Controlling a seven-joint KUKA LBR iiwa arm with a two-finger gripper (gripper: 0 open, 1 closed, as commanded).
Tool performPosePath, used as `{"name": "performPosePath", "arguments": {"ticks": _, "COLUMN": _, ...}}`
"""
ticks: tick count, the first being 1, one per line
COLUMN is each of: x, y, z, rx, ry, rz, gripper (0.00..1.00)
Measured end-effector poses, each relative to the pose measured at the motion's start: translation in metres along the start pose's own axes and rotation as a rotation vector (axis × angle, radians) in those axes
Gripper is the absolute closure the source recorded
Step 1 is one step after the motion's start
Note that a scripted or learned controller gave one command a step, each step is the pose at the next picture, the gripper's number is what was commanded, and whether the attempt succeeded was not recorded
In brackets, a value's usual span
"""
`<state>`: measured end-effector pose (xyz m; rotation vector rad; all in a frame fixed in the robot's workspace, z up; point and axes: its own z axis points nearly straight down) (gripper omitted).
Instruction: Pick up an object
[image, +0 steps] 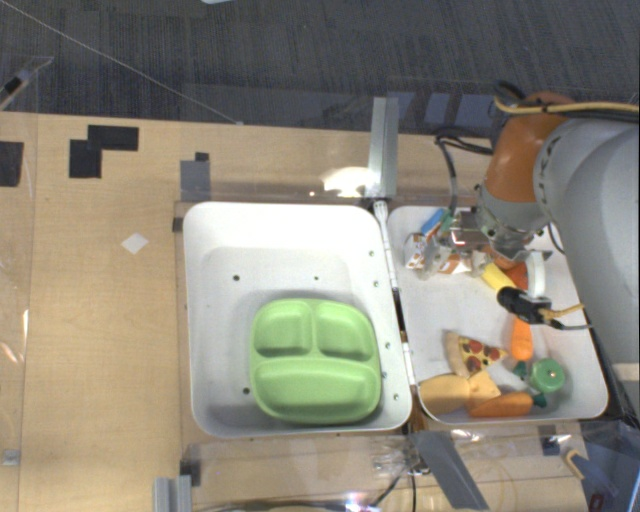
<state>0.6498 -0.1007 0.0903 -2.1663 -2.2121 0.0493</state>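
The gripper (432, 250) hovers at the right bin's (590, 400) far-left corner; finger state unclear. The pizza slice (473, 352) (light, rigid plastic, probably) suits an edge grasp.

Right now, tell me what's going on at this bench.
The arm reaches into the right bin, its gripper low near the far left corner. Toy food lies nearer: a pizza slice, carrots and a green round piece. The left bin holds a green tray. No grasp is evident.
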Motion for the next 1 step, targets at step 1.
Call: {"name": "performPosePath", "arguments": {"ticks": 1, "x": -0.0408, "y": -0.0562, "z": 0.0013, "rx": -0.067, "ry": -0.015, "rz": -0.057, "gripper": 0.00}}
